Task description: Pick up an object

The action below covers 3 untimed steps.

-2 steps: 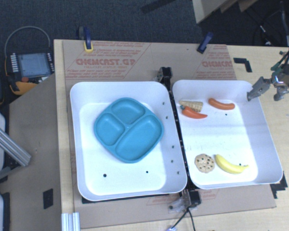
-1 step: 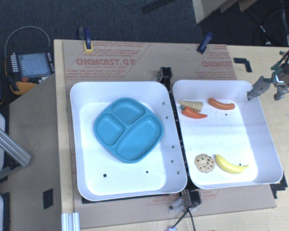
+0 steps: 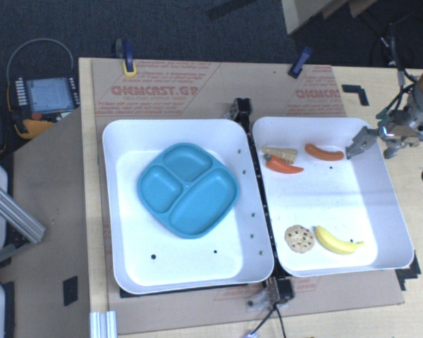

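Observation:
The right bin point(image 3: 381, 210) holds several small food items. An orange sausage point(image 3: 324, 152) lies near its far edge, with a red-orange carrot point(image 3: 283, 165) and a tan bread piece point(image 3: 280, 153) to its left. A round cookie point(image 3: 299, 238) and a yellow banana point(image 3: 336, 241) lie near the front. My gripper point(image 3: 375, 146) hangs over the bin's far right corner, just right of the sausage. It is open, with nothing between its fingers point(image 3: 357, 144).
The left bin point(image 3: 127, 252) holds a blue divided plate point(image 3: 189, 189). Black clamps point(image 3: 241, 108) sit between the bins at the far side. A pendant with a screen point(image 3: 48, 94) lies off the bench to the left.

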Tool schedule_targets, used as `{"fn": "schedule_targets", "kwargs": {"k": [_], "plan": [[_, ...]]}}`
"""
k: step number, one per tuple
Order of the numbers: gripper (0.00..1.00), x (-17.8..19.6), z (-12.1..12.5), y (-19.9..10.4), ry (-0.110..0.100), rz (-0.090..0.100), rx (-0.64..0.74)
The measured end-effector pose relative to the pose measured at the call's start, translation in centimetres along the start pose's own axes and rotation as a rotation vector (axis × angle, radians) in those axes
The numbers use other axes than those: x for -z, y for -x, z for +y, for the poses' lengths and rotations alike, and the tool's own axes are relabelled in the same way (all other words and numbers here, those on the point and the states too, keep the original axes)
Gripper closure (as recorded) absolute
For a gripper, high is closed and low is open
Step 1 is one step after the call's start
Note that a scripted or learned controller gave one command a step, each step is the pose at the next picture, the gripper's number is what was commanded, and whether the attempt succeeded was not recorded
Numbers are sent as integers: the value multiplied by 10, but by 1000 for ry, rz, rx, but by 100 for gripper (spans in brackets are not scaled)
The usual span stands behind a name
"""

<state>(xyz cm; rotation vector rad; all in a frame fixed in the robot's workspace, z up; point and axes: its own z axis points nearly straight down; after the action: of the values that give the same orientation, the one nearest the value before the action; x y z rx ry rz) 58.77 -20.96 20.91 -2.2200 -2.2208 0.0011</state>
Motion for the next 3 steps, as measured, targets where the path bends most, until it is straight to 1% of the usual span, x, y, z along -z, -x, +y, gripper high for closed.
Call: {"fn": "schedule_targets", "kwargs": {"k": [1, 2, 3], "plan": [[0, -53, 9, -4, -5, 2, 1], [0, -117, 5, -8, -6, 2, 0], [100, -101, 8, -7, 4, -2, 0]]}}
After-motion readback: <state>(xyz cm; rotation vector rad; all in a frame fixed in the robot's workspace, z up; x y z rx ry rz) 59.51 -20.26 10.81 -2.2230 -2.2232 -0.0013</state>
